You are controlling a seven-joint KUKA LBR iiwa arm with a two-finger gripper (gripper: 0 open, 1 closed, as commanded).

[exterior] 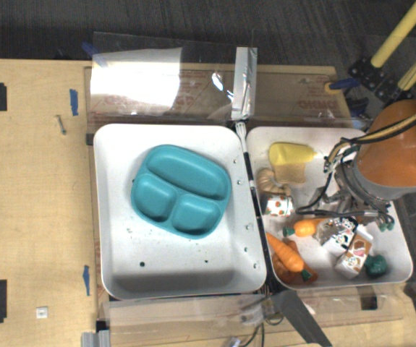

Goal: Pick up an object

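Tray point(181, 189) in left bin point(113, 266); toys fill right bin point(403, 262).

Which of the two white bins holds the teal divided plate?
The left bin: the teal plate lies in it. The right bin holds small toys.

counter point(34, 194): pale wood surface with black tape marks along its left edge and short blue tape strips left of the left bin
left bin point(113, 259): shallow, white, lying on the counter, touching the right bin along its right wall
right bin point(403, 259): shallow, white, just right of the left bin
clear plastic sheet point(157, 85): lying on the counter just behind the left bin, glare across it
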